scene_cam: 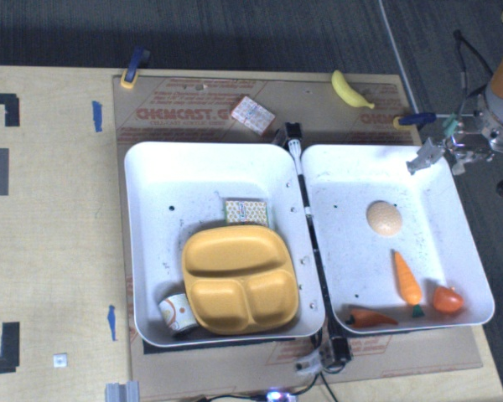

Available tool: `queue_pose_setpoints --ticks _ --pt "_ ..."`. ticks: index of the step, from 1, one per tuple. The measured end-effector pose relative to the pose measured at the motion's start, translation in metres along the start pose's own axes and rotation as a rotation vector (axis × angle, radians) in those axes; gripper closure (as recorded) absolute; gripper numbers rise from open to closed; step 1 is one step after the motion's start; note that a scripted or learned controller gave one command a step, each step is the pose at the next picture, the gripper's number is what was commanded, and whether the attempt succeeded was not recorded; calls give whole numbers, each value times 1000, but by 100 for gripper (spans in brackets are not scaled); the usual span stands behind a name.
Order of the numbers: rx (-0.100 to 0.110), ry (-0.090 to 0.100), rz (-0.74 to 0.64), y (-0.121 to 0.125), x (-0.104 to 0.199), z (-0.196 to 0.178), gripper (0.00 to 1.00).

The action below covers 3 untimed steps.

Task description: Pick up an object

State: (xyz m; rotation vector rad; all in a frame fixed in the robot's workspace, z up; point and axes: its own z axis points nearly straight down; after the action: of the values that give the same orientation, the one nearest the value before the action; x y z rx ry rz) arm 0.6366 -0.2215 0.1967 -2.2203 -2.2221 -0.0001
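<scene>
Item: pick-up task, status not begun; every candidate object lies loose and nothing is lifted. Landmark: right bin [352,162]. Contents, 4 pieces: 1 pale egg-shaped ball [385,218] near its centre; 1 orange carrot [407,278] toward its near-right corner; 1 orange-red fruit [447,299] just beside the carrot, in that corner; 1 red pepper-like piece [370,316] against its near wall. Gripper [436,151]: poised over the bin's far-right corner, well apart from all 4 pieces, touching none, holding nothing; finger spread cannot be told at this size. Remaining, by judgement: travel to a piece, descend, close, lift.
</scene>
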Motion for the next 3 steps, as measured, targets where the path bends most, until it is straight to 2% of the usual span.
queue_pose_setpoints --ticks 1,3 --pt "-2 0 -1 -16 34 110 0" --pt "-1 1 1 -124 125 111 0"
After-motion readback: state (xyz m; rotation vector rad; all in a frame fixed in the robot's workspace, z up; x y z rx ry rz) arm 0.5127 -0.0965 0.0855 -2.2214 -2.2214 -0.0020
